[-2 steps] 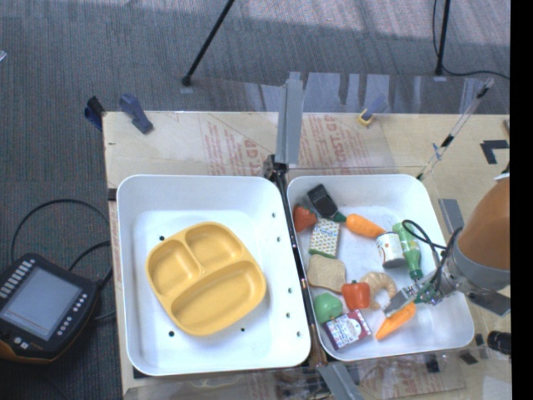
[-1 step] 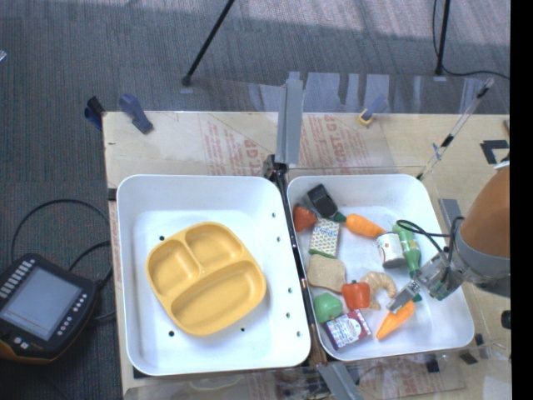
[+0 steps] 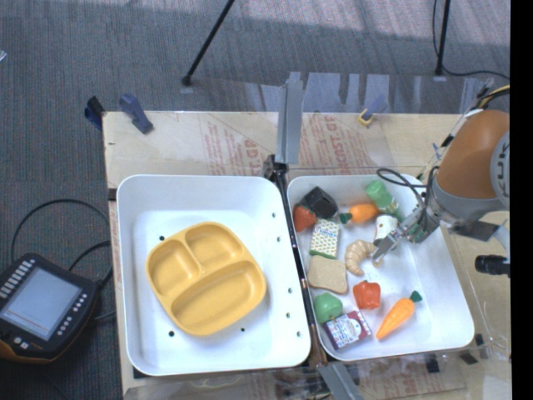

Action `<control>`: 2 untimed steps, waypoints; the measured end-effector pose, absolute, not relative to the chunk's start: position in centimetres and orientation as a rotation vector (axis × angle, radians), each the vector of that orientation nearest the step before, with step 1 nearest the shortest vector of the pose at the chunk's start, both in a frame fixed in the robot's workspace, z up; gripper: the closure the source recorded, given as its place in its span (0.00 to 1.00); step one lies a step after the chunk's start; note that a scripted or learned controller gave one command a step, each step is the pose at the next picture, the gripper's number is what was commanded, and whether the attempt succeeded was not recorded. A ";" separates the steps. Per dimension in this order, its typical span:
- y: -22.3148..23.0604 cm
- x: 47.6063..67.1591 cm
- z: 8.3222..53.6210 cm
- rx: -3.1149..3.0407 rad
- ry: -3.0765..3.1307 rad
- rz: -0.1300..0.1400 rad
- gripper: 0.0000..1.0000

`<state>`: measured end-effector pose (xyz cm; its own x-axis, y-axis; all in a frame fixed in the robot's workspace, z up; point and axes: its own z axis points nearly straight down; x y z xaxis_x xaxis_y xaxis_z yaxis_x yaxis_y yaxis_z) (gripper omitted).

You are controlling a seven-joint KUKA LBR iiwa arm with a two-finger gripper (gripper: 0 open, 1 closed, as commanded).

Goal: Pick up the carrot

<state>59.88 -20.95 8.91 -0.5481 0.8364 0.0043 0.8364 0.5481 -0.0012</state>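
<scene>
Faintly, red mirrored lettering marks the bench, unreadable

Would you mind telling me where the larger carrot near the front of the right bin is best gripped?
Probably across the thick middle of the carrot, from above. It lies flat and slanted, green top up-right, so the jaws should close across its length. The red pepper sits close on its left.

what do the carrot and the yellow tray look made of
Carrot: looks like moulded plastic, smooth orange body with a green top, slight sheen. Yellow tray: likely hard plastic, uniform matte yellow with three moulded compartments and rounded edges.
</scene>
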 end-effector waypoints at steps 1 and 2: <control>-19.5 64.3 8.6 -0.528 -3.091 -0.001 0.00; -21.0 63.8 14.9 -0.236 -3.138 -0.002 0.00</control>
<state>63.82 -21.04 14.89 -0.9888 0.1493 -0.0051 0.1493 0.9888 0.0019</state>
